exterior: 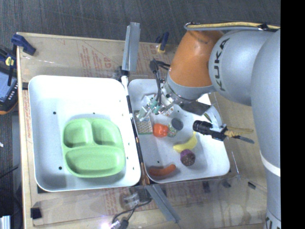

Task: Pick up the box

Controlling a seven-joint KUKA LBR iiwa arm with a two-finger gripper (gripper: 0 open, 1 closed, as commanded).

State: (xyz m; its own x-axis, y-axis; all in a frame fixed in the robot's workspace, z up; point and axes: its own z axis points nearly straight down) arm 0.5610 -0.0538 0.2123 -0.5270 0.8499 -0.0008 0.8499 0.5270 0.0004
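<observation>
Approach step: gripper (155,107) stood just beside box (144,125) in right bin (215,164); its opening could not be told. Next move, in my judgement, required centring, then closing.

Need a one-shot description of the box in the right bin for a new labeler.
Look at the right bin, the one with the small food items, not the one holding the green tray. Along its left wall, close by the gripper, sits the box, beside a red-orange piece. It is the only flat-sided, pale speckled item; its neighbours are rounded and plain-coloured.
</observation>
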